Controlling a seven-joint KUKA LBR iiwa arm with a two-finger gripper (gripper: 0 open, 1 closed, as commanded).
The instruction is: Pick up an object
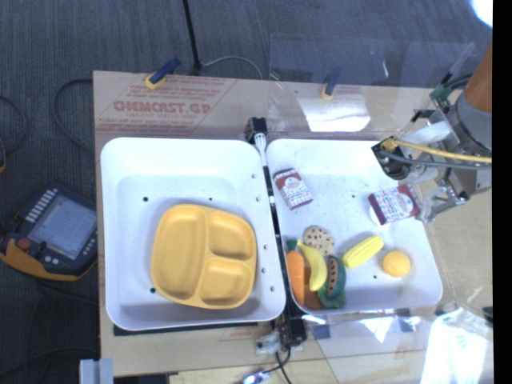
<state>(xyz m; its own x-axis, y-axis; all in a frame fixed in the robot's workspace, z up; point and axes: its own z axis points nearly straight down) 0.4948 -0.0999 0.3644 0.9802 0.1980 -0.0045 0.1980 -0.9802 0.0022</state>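
The right bin holds several small items. A red-and-white carton lies at its left side, and a second red carton lies at its right side. Toward the front are a cookie, a corn cob, a yellow-orange ball, a carrot, a banana and a green piece. My gripper hangs over the bin's right edge, just right of the second carton. Whether it touches that carton is unclear.
The left bin holds a yellow divided plate. A black bar runs between the two bins. Cables and a yellow hose trail from the arm at the right. A teach pendant lies on the floor at the left.
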